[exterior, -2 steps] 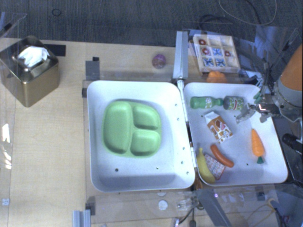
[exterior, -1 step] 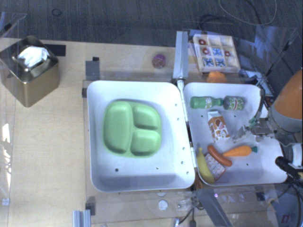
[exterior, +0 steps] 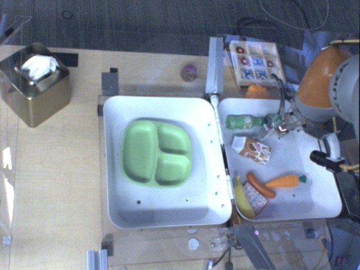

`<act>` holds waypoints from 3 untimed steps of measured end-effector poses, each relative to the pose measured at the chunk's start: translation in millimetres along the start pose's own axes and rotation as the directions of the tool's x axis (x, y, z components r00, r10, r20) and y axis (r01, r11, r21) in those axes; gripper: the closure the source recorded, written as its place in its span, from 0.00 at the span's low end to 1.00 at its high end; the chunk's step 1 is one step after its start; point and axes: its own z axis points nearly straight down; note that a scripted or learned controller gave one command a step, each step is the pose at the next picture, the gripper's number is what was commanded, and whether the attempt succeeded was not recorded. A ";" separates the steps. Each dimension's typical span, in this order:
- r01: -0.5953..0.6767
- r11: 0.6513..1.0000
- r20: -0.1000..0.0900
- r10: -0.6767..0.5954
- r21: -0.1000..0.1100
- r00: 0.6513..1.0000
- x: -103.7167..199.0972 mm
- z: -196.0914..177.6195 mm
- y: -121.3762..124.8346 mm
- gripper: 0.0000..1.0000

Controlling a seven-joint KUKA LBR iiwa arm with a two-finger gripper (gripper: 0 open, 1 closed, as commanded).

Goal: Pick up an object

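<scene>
Overhead slanted view of the wooden surface (exterior: pixel 56 167) carrying two shallow white plastic bins. The left-hand bin (exterior: pixel 129 215) holds a pale green three-compartment plastic tray (exterior: pixel 156 152). The right-hand bin (exterior: pixel 320 198) holds the candidates for picking: a green plastic bottle lying on its side (exterior: pixel 244 121) near the far wall, a small white-and-orange printed packet (exterior: pixel 255 151) just below it, an orange toy carrot with a green top (exterior: pixel 286 180), a red toy sausage (exterior: pixel 261 185) beside a small printed card (exterior: pixel 256 197), and a yellow toy banana (exterior: pixel 242 197) against the bin's near left wall.

The grey arm with its orange band (exterior: pixel 318 83) reaches in over the far right part of this bin; the tool (exterior: pixel 279 124) sits low, just beside the cap end of the bottle. Whether the tool's two halves are apart or together cannot be told at this resolution, and nothing is visibly held between them.

The step in hand appears to be the approach to a grasp, most likely on the bottle. For a sound pick, the closing direction should cross the bottle's narrow axis, not run along its length. The descent should be centred on the body rather than the cap, since a round bottle is likely to roll away under off-centre contact. The bin's far wall leaves little clearance.
</scene>
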 end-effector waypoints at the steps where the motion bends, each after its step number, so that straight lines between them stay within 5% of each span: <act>1: -0.386 0.922 0.003 0.386 0.029 0.923 -33.6 -17.8 30.3 0.00; 2: -0.108 0.994 0.002 0.108 -0.007 0.994 50.3 -3.3 -82.6 0.00; 3: -0.201 0.980 0.000 0.201 0.001 0.980 41.5 -17.0 -129.8 0.00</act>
